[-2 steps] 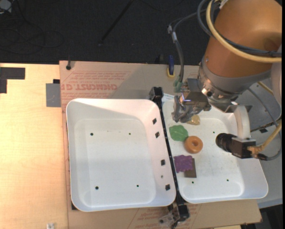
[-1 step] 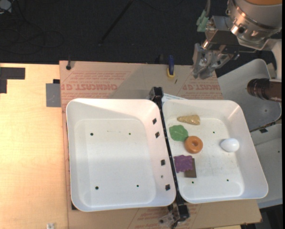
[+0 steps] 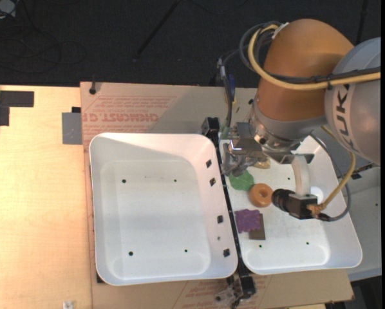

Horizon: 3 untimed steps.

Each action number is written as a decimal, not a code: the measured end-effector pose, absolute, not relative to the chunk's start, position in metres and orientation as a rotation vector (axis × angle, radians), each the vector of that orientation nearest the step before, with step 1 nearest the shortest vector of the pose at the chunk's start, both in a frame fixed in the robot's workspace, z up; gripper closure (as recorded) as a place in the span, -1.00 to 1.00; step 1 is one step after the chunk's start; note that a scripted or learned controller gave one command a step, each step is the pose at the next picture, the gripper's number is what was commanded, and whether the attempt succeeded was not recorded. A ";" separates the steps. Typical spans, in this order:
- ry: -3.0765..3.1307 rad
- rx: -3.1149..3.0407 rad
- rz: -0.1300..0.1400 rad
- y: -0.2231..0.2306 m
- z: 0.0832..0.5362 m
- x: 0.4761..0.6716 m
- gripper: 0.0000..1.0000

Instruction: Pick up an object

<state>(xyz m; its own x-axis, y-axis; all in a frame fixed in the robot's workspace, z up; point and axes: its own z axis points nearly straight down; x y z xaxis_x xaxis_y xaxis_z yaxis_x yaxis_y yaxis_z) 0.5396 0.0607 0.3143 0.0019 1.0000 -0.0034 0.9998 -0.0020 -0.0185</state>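
My gripper (image 3: 234, 165) reaches down into the right bin (image 3: 308, 253) near its left wall, directly over a green object (image 3: 242, 181). The arm's orange band and grey wrist hide most of the bin's back part. Just right of the green object lies an orange ring-shaped object (image 3: 262, 195). A purple block (image 3: 248, 220) rests nearer the front, with a small brown piece (image 3: 257, 234) against its lower right corner. Nothing shows between the fingers, and the wrist covers their tips.
The left bin (image 3: 150, 205) stands beside the right one, separated by a black divider rail with clips (image 3: 221, 198). Both bins sit on a cardboard sheet (image 3: 134, 111) on a wooden bench. Bare white floor shows at the right bin's front right.
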 end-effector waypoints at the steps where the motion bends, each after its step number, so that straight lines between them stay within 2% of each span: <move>1: -2.220 -2.217 0.007 0.065 0.344 0.483 1.00; 2: -2.228 -2.220 -0.008 0.086 0.431 0.498 1.00; 3: -2.231 -2.216 -0.010 0.146 0.540 0.477 1.00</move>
<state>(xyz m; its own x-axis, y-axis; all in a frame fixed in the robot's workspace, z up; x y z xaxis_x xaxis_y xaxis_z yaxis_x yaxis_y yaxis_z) 0.4774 0.1457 0.5395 -0.0068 1.0000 0.0027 1.0000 0.0068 0.0062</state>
